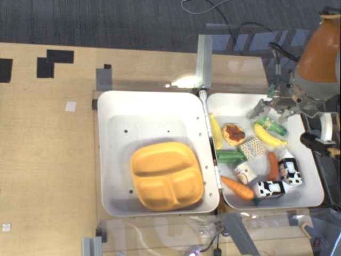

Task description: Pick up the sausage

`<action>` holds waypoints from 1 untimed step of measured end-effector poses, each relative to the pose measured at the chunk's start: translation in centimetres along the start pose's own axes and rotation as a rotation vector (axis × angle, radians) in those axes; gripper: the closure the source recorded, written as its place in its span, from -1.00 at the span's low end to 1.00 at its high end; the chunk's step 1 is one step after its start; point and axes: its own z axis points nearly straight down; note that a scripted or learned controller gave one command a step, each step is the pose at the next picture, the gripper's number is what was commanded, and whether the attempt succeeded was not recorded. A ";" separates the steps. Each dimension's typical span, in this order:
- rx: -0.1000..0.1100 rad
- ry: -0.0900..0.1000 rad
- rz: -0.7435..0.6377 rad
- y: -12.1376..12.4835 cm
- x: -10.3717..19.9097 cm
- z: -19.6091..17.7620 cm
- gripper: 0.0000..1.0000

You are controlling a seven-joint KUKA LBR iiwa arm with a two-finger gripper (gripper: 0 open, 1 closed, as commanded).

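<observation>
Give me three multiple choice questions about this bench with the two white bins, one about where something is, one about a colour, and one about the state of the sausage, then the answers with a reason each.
1. Where is the sectioned tray?
A. in the left bin
B. in the right bin
C. on the bench outside both bins

2. What colour is that tray?
A. blue
B. yellow-orange
C. black

3. What state is the sausage in?
A. lifted high above the bins
C. resting on the tray
B. lying in the right bin among the other items

Answers:
1 A: the tray sits on the floor of the left bin.
2 B: its whole surface is yellow-orange.
3 B: the sausage lies in the right bin, between the banana and the black and white cow toy, while the gripper is above the bin's far part.
</observation>
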 end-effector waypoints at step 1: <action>-0.003 0.000 -0.209 5.3 2.4 12.7 -1.00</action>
